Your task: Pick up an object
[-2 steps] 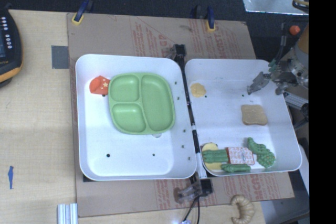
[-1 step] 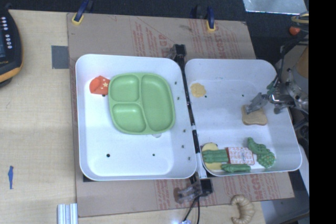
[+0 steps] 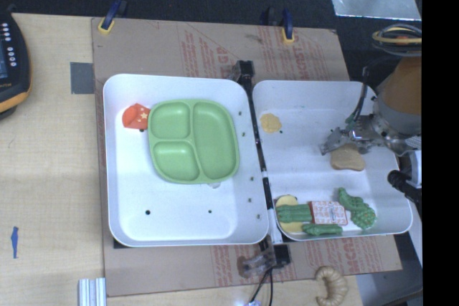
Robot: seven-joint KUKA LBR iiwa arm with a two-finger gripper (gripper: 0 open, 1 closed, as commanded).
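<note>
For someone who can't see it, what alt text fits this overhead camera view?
A robot arm's gripper hovers over the right white bin, just above a tan flat piece, with green toy vegetables along the near edge. The left bin holds a green divided plate and a red toy.

A flat tan piece – cookie-like, irregular in outline – lies in the right bin, just beside the end effector.
</note>
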